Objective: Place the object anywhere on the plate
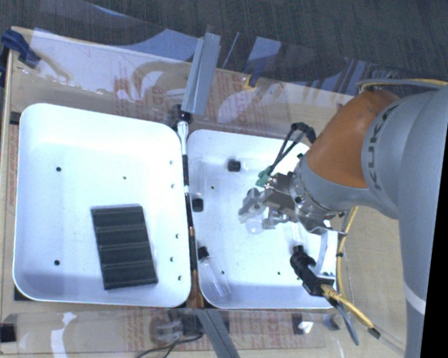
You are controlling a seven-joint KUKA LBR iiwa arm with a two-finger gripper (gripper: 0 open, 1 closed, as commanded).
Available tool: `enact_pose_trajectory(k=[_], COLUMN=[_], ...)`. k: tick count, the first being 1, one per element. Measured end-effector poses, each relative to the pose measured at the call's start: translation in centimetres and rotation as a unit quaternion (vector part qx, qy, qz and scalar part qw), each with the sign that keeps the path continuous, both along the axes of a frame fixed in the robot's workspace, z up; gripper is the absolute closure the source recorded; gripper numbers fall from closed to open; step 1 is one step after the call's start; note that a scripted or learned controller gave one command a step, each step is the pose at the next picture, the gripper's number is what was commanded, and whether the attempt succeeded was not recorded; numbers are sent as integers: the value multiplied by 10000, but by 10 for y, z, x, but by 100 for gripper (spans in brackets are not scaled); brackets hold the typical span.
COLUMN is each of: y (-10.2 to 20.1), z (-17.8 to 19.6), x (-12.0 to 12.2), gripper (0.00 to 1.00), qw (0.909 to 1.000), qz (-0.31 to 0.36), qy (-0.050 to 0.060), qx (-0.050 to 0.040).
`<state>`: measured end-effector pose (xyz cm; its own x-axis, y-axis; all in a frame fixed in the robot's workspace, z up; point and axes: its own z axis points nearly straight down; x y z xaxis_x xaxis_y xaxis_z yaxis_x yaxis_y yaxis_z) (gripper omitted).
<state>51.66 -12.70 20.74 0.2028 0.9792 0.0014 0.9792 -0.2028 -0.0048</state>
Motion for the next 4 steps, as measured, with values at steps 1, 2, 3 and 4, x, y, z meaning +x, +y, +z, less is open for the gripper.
enact_pose_trajectory(k=[1,2,3,4], y=[73,164,209,275], z=[-17,-17,-3,-89], x=[-23,-32,-12,-42], gripper=[100,100,100,100], qw=[9991,9999,9792,9585], qz=[420,-131,2030,2851], qy=[15,5,-5,17], qx=[-10,-10,-8,-1])
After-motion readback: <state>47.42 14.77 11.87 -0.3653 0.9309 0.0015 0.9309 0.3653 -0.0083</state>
